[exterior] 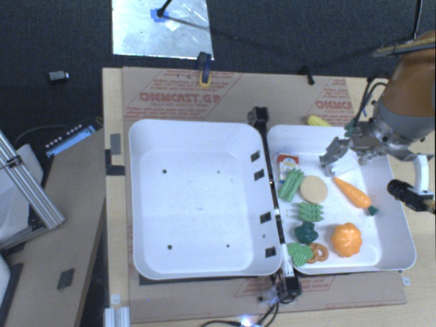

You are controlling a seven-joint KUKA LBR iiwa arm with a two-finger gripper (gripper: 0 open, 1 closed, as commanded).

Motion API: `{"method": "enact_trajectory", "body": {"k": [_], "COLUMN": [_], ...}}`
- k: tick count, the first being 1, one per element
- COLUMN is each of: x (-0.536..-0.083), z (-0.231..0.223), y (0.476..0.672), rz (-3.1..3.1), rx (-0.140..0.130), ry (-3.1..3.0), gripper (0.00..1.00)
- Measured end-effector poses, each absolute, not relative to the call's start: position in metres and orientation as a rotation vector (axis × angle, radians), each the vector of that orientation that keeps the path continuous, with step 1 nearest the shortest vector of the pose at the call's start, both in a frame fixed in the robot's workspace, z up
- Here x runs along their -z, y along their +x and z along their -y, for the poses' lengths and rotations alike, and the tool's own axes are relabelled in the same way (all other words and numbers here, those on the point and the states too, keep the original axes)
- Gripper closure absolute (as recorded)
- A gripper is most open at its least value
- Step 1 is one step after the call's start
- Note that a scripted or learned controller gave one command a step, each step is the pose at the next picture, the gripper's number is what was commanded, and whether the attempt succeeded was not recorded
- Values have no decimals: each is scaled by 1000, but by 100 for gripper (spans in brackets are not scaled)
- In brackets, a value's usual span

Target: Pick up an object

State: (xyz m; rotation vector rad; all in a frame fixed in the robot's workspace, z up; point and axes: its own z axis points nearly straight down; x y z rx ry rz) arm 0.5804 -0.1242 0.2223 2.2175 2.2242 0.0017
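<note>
My gripper hangs over the back half of the right bin, just above the thick end of an orange carrot. To its left lie a red and white carton, a green bean bundle and a round beige disc. Nearer the front sit an orange pumpkin, a dark green broccoli, a green ridged piece, a pretzel and a green leaf. I see nothing held in the gripper.
The left bin stands beside the right one, with black clips along their shared wall. A yellow item rests by the right bin's far rim. A black part of the arm juts over the right edge.
</note>
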Motion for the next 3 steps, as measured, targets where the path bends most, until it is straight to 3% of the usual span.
{"method": "enact_trajectory", "body": {"k": [1, 2, 3], "x": [-80, -85, -95], "z": [175, 87, 90], "y": [540, 526, 527], "rz": [-2221, -2229, -2223], "rx": [10, -2, -4], "ry": [2232, 2211, 2216], "gripper": [0, 0, 100]}}
